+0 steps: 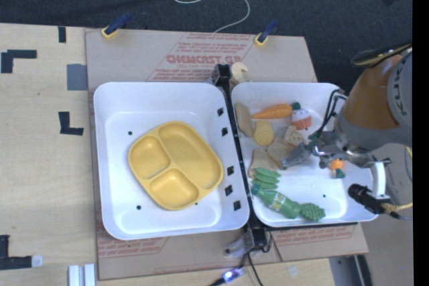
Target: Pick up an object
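The gripper [305,154] is seen low over the right bin [328,212], reached in from the right under the grey arm [375,110] with its orange band. Its dark finger tips are pointed left, toward the cluster of toys. How far the fingers are parted cannot be told; they are blurred against the items below. Nothing is seen clamped between them.

Places, taken from the gripper:
- A tan, flat piece [276,156] is lying just left of the tips, possibly touched; contact cannot be confirmed.
- A yellowish round piece [263,135] is found up and to the left, near.
- An orange carrot [273,112] is laid further up, along the bin's far part.
- A small white-and-red toy [301,120] is located straight above, near.
- A small orange item [336,164] is seen just right, beneath the wrist.
- A green vegetable toy [265,177] and a green bottle-like toy [288,206] are lying below and to the left.
- A yellow divided tray [175,165] is resting in the left bin [107,144], well apart to the left.
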Controlling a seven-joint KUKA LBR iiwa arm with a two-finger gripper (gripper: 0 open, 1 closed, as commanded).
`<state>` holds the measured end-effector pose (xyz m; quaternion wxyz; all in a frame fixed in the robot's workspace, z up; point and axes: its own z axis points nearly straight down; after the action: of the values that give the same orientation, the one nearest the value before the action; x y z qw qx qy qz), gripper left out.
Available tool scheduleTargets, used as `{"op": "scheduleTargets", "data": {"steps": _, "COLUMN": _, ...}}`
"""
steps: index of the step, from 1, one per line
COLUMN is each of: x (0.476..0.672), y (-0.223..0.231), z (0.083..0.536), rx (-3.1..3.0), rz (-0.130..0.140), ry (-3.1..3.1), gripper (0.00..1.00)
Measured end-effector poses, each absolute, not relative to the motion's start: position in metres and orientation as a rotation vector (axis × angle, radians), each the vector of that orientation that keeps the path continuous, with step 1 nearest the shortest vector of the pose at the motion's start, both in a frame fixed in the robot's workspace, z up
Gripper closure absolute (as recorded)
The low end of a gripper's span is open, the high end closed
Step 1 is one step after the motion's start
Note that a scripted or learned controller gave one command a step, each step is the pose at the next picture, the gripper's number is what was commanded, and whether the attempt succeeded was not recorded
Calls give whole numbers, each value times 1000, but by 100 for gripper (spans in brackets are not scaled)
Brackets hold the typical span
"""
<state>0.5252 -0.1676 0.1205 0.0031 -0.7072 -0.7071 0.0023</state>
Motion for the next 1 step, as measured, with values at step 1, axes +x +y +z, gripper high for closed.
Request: {"op": "scheduleTargets", "data": {"steps": 1, "x": 526, "y": -167, "z": 85, "rx": -2221, "rz": 0, "ry": -2221, "gripper": 0}}
